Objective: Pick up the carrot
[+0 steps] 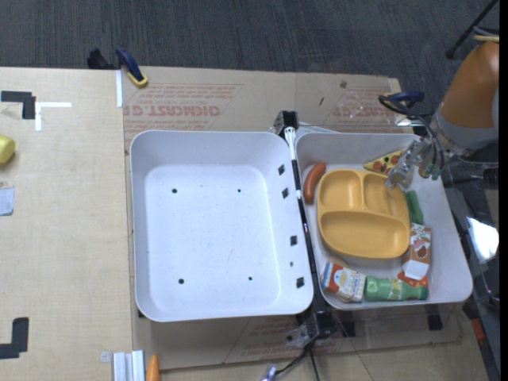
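Hovering over the right bin (456,248), the tool (399,175) sits at the far right corner of the yellow divided tray (363,214), just beside a pizza slice toy (383,163); how far it is open cannot be told, and nothing is seen in its grip; the carrot (313,181) lies against the bin's left wall, touching the tray's far left corner; a green bottle (395,289) and a small carton (346,282) lie along the near wall; the left bin (139,236) adjoins on the table (63,236).
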Controlling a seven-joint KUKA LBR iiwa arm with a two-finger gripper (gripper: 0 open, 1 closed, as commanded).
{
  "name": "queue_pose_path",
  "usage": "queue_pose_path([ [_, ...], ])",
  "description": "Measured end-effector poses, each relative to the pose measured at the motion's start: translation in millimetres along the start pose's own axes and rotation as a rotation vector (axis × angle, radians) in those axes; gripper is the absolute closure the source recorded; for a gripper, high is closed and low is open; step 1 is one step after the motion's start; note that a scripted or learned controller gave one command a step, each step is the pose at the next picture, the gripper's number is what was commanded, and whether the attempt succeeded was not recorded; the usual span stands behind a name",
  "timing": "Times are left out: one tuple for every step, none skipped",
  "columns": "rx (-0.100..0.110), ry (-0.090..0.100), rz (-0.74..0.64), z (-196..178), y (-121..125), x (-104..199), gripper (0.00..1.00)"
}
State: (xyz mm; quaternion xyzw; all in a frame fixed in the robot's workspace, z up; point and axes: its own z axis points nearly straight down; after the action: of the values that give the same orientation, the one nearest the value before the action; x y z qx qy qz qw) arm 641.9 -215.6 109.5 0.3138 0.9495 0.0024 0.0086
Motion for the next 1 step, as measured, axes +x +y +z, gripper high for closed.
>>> queue_pose_path([
  [0.009,0.010,0.040,-38.0,28.1,15.7,1.00],
])
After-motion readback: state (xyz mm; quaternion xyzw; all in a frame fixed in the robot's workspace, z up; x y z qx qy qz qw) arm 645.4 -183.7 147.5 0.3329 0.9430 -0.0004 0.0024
